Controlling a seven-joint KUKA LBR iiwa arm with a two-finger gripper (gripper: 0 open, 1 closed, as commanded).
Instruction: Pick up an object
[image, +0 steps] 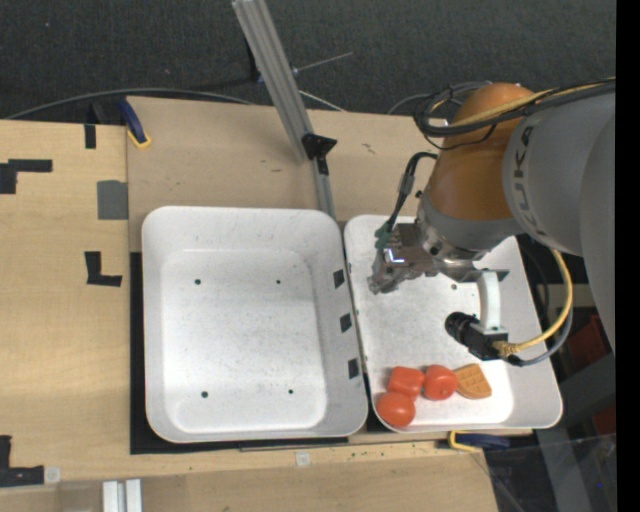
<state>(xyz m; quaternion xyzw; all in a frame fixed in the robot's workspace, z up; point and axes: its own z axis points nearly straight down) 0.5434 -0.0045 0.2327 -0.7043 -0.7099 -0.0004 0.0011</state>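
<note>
— Tomatoes (410, 391) — three red ones — sit clustered in the right bin's (530, 405) near corner, an orange piece (473, 382) touching them.

— And the pincer (386, 272)?

— It hangs over that bin's far-left part, well apart from them; how far it is open cannot be told, and nothing shows in it.

— Left bin (240, 320)?

— White, beside it on the desk (60, 330).

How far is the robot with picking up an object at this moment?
Done: the arm has reached into the right bin. In hand: the gripper sits near that bin's upper left, with no object seen between its fingers. Left: the three red pieces and the orange piece lie at the bin's near edge, none lifted.
</note>
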